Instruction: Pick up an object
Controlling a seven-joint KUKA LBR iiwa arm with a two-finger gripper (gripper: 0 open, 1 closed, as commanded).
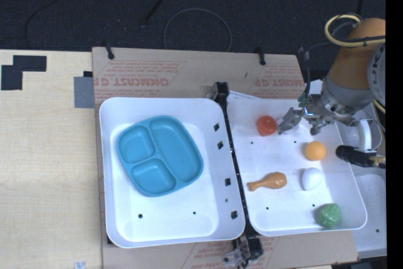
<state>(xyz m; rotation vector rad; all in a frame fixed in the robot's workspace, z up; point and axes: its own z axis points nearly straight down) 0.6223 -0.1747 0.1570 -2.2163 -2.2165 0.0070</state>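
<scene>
The right bin (352,186) holds a red round object (266,125), an orange ball (315,150), a white egg (311,179), a tan chicken drumstick (269,183) and a green leafy ball (328,215). My gripper (303,122) hovers over the bin's upper part, just right of the red object and above the orange ball. Its fingers are spread apart, open, with nothing between them.
The left bin (113,211) carries a blue three-compartment plate (159,155). A black divider with clips (230,160) separates the two bins. The grey arm with its orange band (352,66) comes in from the upper right. Cardboard (189,75) lies under the bins.
</scene>
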